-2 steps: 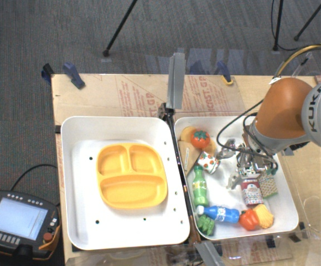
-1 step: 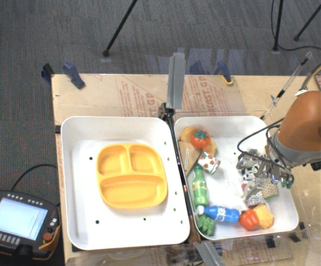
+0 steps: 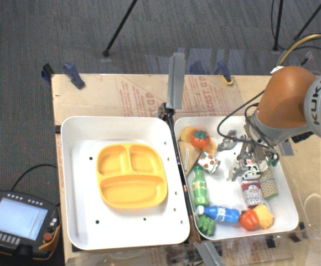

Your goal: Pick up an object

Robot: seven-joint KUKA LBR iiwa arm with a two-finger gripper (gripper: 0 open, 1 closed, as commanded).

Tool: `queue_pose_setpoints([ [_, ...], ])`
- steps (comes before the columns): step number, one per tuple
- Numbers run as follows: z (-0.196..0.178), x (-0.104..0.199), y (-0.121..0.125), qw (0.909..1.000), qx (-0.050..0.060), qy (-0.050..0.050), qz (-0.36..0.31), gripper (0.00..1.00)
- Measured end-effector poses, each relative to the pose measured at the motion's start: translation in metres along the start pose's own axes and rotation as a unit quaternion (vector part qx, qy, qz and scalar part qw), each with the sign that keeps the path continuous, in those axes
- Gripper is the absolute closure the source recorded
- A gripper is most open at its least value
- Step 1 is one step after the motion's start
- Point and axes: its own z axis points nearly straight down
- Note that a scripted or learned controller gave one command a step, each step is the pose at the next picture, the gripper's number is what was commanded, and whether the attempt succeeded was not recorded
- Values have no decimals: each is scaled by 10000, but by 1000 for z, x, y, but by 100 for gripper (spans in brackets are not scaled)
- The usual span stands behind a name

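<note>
The right bin [image 3: 291,204] holds a jumble of small toy foods. My gripper [image 3: 248,160] hangs low over the bin's right half, just above a small white carton [image 3: 252,170], under the orange band of the arm [image 3: 285,97]. Right below the carton lies a red box [image 3: 252,193] with a tan packet [image 3: 269,187] beside it. A red tomato [image 3: 200,139] sits at the bin's far left, and a white patterned cup [image 3: 208,162] lies left of the gripper. Nothing is visibly lifted off the bin floor.
A green bottle [image 3: 198,186], a blue-and-white bottle [image 3: 223,213], a red pepper [image 3: 249,220] and a yellow item [image 3: 265,215] line the right bin's near side. The left bin [image 3: 72,148] holds a yellow divided plate [image 3: 131,175]. A grey post [image 3: 175,85] stands behind the bins.
</note>
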Motion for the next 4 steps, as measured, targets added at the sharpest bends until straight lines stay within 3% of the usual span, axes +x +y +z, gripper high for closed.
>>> queue_pose_setpoints([
  [1, 24, -36, 40, 9993, 10, 30, -366, 0],
  [2, 25, -10, 5, 10000, 8, -6, 75, 0],
  [3, 26, -27, 59, 9958, 29, 21, -913, 0],
  [4, 28, -17, 58, 9945, -3, 14, -1045, 0],
])
